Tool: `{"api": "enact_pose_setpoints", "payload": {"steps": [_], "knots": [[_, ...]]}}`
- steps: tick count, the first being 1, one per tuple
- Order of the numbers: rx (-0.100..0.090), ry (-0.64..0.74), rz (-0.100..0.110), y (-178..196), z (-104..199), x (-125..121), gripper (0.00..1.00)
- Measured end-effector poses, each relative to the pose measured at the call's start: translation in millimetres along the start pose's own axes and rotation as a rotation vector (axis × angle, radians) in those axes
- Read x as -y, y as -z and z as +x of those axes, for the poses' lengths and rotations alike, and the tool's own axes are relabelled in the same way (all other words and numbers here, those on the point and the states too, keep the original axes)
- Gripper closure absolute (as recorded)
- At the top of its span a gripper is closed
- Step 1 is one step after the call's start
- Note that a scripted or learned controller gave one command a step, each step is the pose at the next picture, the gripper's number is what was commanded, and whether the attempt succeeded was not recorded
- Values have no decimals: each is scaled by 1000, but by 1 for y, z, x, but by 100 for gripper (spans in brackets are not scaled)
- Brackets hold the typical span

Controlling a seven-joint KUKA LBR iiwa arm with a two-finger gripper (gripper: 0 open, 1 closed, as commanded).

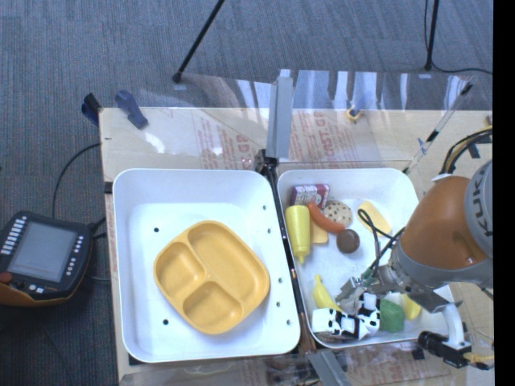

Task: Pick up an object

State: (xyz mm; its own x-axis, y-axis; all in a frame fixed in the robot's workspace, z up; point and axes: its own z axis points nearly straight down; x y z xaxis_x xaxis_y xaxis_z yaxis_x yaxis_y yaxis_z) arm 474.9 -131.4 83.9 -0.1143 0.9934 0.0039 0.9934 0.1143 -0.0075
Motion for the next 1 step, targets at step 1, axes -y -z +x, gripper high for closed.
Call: {"api": "enact_pose_setpoints", "payload": {"steps": [1], "knots": [[4, 92, -3, 1, 37, -5, 0]]}}
